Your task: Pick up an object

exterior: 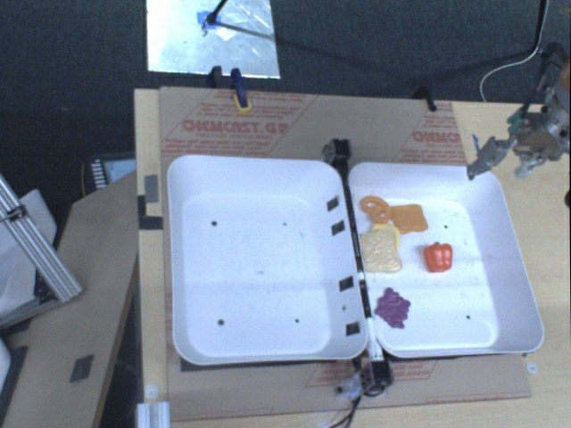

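Right bin: a shallow white plastic bin [500,266] is seen holding all the loose items, which are gathered toward its left wall, beside the divider between the bins.
Items: an orange pretzel-shaped toy [376,209] is set touching a flat orange slab [409,218] at the far left; a pale waffle-textured square [384,250] lies just near of them; a small red bell-pepper toy [437,257] stands apart toward the middle; a purple grape-cluster toy [393,307] lies nearest, by the left wall.
Left bin: a second shallow white plastic bin [259,257] is placed alongside, presumably as the drop-off side.
Gripper: the grey two-finger gripper [489,156] is held above the far right rim of the right bin, well apart from every item; nothing is seen between its fingers, and whether they are spread or pressed together cannot be told.
Stage: judged as approach; no object is yet lifted.
Likely target: the red pepper is judged easiest, being isolated with room on both sides.
Risk: the pretzel and slab touch, so a grasp there may catch both.
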### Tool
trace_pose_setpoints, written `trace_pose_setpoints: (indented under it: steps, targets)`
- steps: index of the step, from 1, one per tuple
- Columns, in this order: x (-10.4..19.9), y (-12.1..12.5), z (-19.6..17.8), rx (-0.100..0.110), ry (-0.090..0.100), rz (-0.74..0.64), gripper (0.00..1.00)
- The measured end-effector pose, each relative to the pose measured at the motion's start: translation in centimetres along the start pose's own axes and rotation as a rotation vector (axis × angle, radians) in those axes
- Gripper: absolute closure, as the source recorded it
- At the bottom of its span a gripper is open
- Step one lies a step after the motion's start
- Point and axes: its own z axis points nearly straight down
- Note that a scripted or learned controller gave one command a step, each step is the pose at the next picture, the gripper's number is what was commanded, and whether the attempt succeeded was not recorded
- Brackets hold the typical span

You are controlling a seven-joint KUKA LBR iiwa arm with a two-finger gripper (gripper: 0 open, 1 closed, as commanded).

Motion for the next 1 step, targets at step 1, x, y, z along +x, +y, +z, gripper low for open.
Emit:
trace_pose_setpoints:
  steps: [1]
  targets:
    - [-0.01,0.09,-1.15,-0.004,-0.001,-0.004,1.0]
